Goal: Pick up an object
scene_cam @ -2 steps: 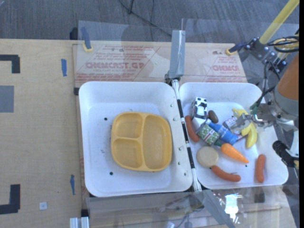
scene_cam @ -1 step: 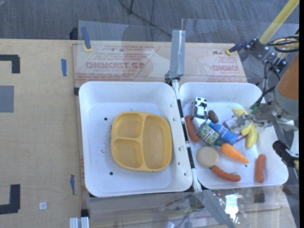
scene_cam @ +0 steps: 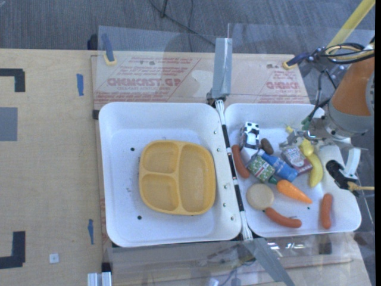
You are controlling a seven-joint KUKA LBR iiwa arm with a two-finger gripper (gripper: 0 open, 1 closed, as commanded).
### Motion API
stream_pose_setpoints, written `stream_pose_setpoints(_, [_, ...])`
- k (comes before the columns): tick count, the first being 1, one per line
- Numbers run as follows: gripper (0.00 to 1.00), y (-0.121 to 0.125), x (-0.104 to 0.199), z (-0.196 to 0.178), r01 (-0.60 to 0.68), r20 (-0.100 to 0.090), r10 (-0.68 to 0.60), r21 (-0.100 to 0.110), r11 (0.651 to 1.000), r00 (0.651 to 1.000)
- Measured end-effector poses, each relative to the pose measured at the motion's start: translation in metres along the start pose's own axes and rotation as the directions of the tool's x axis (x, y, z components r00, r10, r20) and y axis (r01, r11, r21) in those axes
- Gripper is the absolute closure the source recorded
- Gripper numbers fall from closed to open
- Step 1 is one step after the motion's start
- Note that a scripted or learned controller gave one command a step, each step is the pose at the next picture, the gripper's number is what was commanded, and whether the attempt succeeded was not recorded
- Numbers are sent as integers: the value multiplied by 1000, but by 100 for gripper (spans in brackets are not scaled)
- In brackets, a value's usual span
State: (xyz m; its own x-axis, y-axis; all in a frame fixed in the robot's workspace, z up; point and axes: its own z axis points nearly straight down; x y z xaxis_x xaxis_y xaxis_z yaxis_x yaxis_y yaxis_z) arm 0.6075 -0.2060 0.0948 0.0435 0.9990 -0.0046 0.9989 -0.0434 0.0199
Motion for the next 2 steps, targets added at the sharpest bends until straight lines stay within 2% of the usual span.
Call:
stream_pose_setpoints(1, [100, 2, 0, -12, 2, 2, -2, -6, 1000, 1000])
stream_pose_setpoints(2, [100, 0, 56, -117, -84, -2, 84, 18, 996, 996])
